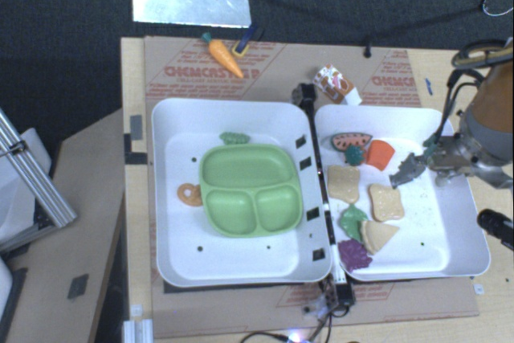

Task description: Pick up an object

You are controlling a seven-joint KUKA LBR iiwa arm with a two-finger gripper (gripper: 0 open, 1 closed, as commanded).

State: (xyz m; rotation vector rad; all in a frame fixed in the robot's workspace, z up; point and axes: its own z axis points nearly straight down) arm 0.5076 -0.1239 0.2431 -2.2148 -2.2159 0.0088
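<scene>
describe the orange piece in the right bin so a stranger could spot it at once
Start at the right bin, then go to its upper left area. The orange piece lies there, just right of the watermelon slice. It is the bin's one solid orange-red item; the pieces below it are tan, green and purple.

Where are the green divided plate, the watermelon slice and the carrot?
green divided plate (241, 173), camera view, floor of its large upper compartment
watermelon slice (352, 142), camera view, middle of its red flesh
carrot (225, 58), camera view, mid orange body, on the bench behind the bins
</scene>
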